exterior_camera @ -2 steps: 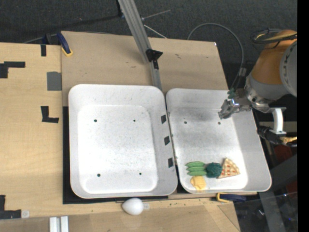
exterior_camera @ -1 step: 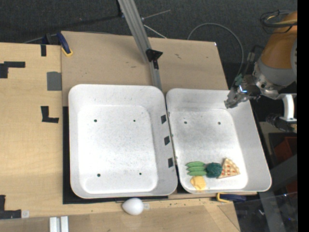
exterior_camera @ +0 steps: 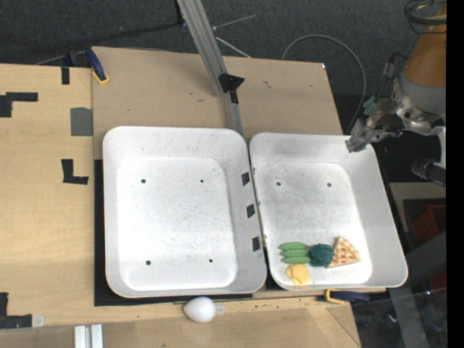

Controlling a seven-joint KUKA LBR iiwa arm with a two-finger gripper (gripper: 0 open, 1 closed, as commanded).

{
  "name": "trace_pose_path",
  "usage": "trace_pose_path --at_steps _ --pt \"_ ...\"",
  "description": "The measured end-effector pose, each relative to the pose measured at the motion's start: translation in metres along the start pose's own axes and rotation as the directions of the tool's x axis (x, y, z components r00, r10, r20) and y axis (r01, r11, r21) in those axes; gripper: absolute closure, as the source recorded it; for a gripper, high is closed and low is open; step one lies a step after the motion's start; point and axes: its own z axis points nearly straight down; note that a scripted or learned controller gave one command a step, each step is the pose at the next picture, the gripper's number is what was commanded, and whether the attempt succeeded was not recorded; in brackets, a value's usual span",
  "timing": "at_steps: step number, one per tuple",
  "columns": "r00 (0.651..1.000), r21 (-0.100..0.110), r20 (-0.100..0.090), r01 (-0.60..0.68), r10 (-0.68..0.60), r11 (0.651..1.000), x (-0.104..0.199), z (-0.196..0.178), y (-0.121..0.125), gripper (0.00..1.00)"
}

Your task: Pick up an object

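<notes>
The right white bin (exterior_camera: 304, 158) holds a small cluster at its near edge: a green pea pod (exterior_camera: 293, 250), a dark green broccoli-like piece (exterior_camera: 320, 254), a pizza slice toy (exterior_camera: 344, 253) and a small yellow piece (exterior_camera: 297, 272). My gripper (exterior_camera: 357, 141) hangs over the bin's far right corner, well away from these objects, with nothing visible between its fingers. The arm with its orange band (exterior_camera: 428, 56) stands at the right edge.
The left white bin (exterior_camera: 174, 209) sits beside the right one. A white egg-shaped object (exterior_camera: 199, 309) lies on the bench in front of the left bin. A grey metal post (exterior_camera: 206, 38) slants over the far side.
</notes>
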Motion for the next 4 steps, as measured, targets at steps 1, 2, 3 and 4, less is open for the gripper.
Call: trace_pose_path --at_steps 1,2,3,4 --pt "1.0 0.004 -0.003 0.004 -0.004 1.0 0.048 -0.005 0.007 1.0" --pt "1.0 0.007 -0.003 0.004 -0.004 1.0 0.102 0.012 0.013 1.0" --pt "1.0 0.005 -0.003 0.006 -0.006 1.0 0.159 0.013 0.03 1.0" --pt "1.0 0.005 -0.003 0.007 -0.007 1.0 0.223 0.015 0.032 1.0"
